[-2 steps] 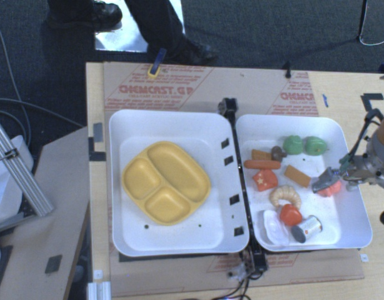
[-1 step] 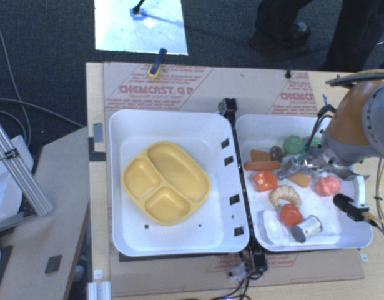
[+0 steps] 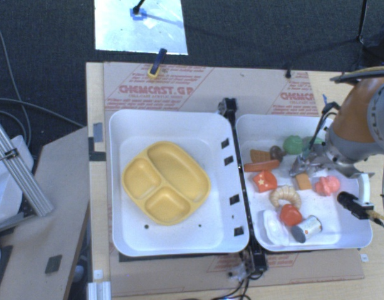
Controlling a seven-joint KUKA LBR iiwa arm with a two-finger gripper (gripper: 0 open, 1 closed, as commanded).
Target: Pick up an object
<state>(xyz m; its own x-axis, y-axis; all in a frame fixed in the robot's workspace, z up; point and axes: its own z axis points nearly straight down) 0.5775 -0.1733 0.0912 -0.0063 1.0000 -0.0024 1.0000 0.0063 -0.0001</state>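
Two white bins sit on the counter (image 3: pixel 98 167). Right bin (image 3: pixel 354 233) holds small items; tool (image 3: pixel 302 165) is low beside an orange block (image 3: pixel 303 181). Finger state cannot be determined.

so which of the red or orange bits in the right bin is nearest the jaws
The small orange block, lying just below the gripper. The red piece, the long orange one and the pink one lie farther off.

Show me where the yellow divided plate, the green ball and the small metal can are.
yellow divided plate (image 3: pixel 166 181), camera view, on the ridge where its three compartments meet.
green ball (image 3: pixel 294 144), camera view, on the middle of its rounded top.
small metal can (image 3: pixel 306 228), camera view, on its silver side wall.
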